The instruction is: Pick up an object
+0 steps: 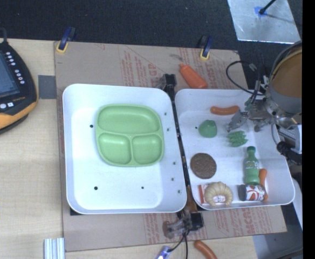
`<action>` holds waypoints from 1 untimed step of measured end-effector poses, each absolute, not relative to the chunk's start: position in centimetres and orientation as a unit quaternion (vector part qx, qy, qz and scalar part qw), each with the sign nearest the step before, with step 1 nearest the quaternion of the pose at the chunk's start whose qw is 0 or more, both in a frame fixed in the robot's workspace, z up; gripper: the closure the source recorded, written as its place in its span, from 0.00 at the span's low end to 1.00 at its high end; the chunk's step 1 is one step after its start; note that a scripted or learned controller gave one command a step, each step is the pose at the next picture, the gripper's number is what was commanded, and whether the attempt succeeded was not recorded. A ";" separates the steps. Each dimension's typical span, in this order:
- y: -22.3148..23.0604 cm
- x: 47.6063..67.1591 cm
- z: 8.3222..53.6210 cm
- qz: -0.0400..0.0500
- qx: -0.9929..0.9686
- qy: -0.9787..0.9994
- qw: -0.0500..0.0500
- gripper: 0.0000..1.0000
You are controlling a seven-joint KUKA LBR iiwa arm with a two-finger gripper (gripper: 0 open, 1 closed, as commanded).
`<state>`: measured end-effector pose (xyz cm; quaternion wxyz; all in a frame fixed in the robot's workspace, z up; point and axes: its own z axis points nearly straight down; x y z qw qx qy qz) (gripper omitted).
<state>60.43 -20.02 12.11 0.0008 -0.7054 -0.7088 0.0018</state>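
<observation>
The gripper (pixel 242 124) hangs near the right bin's (pixel 192 99) back edge, its 2 fingers spread apart, empty; green broccoli (pixel 237 139) sits just beneath.

A pale wooden bench (pixel 22 171) is stretching under my workspace, and a brown cardboard sheet (pixel 136 69) is lying flat on it, pinned by blue-and-yellow clamps (pixel 66 38) along its far edge. Beyond the bench, dark floor (pixel 120 9) is showing, with what may be a grey mat (pixel 262 12) lying there.
</observation>
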 end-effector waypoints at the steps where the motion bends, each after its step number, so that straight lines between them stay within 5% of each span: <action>1: -21.1 65.6 9.2 0.001 -0.705 -0.709 0.001 0.00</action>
